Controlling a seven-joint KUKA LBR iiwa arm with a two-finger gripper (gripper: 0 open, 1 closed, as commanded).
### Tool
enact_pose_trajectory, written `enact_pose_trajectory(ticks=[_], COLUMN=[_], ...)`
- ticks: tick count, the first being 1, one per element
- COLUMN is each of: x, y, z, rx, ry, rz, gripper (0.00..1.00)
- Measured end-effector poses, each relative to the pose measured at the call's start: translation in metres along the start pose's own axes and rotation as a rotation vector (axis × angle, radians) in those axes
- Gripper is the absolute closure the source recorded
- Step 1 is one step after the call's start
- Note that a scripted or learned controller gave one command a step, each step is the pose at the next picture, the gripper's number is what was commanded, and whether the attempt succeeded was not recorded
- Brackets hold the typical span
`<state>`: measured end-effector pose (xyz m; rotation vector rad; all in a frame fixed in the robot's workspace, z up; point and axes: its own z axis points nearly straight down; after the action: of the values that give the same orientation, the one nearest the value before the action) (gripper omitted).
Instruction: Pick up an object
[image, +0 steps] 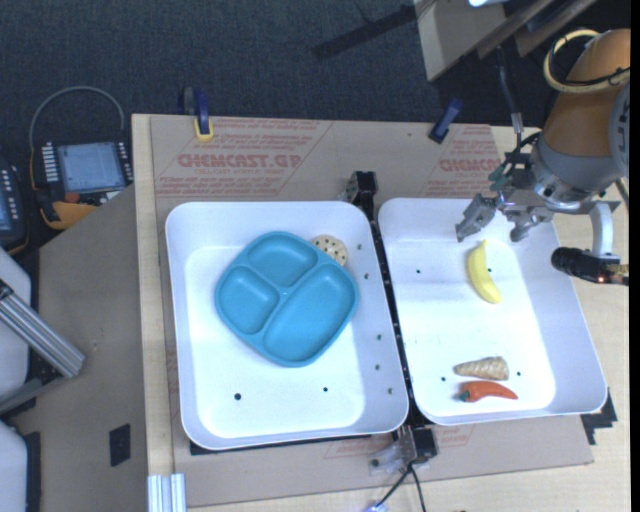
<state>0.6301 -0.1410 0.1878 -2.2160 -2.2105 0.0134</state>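
Hovering over the right bin (560, 330), our gripper (497, 224) spreads its fingers wide, holding nothing; a yellow banana (483, 272) lies just below it, apart from the fingertips.

Cookie (330, 247), perhaps, half under plate (287, 297)

Arm reaching in from the right, gripper poised low

The grey, orange-banded arm (585, 110) angles down-left; its two-finger metal gripper (495, 224) hangs with fingers spread apart, holding nothing.

Red "CHEMCAST GP" print on the brown bench board (300, 150).
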Motion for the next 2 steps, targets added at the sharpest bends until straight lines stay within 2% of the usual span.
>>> enact_pose_trajectory(ticks=[1, 2], x=[0.0, 0.004], y=[0.003, -0.003], z=[-0.008, 0.038], rx=[-0.014, -0.007], ry=[-0.002, -0.001], rz=[-0.003, -0.003], gripper=[0.0, 0.0])
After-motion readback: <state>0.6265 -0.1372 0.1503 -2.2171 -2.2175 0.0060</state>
